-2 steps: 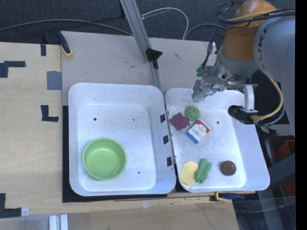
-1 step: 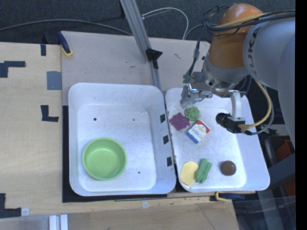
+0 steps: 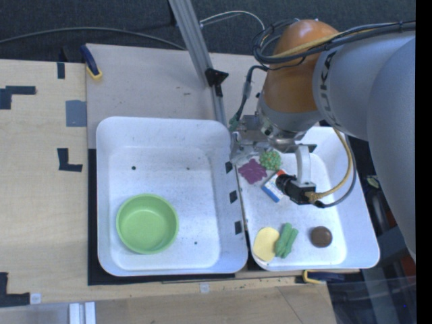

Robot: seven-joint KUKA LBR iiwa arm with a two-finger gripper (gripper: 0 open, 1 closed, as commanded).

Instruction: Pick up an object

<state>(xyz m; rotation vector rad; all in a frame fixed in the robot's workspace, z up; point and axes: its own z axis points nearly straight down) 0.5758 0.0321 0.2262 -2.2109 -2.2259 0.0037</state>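
Hovering near the right bin's (image 3: 358, 248) left wall, the pincer (image 3: 260, 155) hides its spread above purple toy (image 3: 252, 172).

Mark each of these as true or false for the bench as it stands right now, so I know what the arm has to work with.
1. The round green bowl sits in the left white bin. True.
2. The small brown ball lies in the same bin as the bowl. False: it lies in the right white bin.
3. The flat yellow piece and the green pod-shaped toy lie touching side by side. True.
4. The purple leafy toy lies on the bare bench outside both bins. False: it is in the right bin, near the divide.
5. The gripper hangs over the right bin. True.
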